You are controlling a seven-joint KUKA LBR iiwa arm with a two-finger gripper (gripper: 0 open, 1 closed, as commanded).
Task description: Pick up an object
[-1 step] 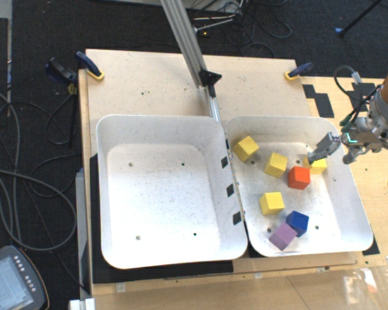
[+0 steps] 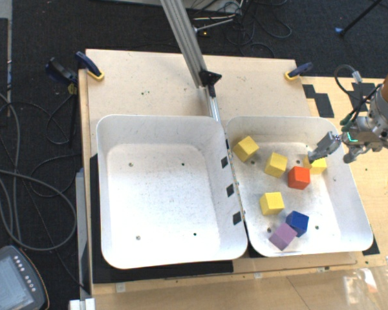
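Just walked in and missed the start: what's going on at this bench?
The arm reaches in from the right, its gripper low over the right bin, beside a small yellow block and the orange block. Nothing is visibly held. Three more yellow blocks, a blue one and a purple one lie loose there.

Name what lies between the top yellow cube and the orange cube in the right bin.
Camera view: another yellow cube sits between the top yellow cube and the orange cube.
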